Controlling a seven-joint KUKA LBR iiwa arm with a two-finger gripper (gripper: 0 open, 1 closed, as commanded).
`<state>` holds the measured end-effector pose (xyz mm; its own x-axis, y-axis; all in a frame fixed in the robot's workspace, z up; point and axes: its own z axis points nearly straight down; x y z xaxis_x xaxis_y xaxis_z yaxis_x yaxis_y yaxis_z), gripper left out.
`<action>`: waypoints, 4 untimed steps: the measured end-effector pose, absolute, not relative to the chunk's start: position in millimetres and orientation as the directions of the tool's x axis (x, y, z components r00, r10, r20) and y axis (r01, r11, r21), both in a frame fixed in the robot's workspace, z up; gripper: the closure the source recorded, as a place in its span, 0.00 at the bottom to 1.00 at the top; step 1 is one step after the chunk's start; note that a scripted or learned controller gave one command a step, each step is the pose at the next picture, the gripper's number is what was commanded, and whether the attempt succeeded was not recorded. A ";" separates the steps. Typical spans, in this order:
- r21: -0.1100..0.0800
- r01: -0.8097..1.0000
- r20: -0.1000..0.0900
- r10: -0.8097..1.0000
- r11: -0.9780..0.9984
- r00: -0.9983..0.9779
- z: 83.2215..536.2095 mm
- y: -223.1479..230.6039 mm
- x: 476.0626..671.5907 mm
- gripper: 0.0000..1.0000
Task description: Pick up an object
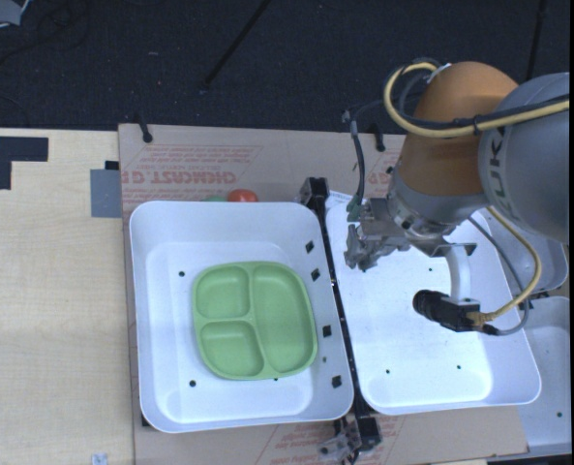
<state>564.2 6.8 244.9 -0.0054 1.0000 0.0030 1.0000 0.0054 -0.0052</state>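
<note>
A light green plate (255, 319) with three compartments lies flat in the middle of the left bin (161, 260). My gripper (362, 251) hangs over the far left part of the right bin (432, 376), close to the divider between the bins. It points down and is seen from above, with the orange-banded wrist (451, 134) over it. Nothing shows in its grasp. The plate is to the gripper's left, across the divider.
A small red object (242, 197) with a green one beside it lies on the cardboard just behind the left bin's far rim. Black clips (316, 194) line the divider between the bins. The pale bench top stretches to the left.
</note>
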 end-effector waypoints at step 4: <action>-0.005 1.000 0.000 1.000 -0.002 0.002 222.5 108.1 534.3 0.00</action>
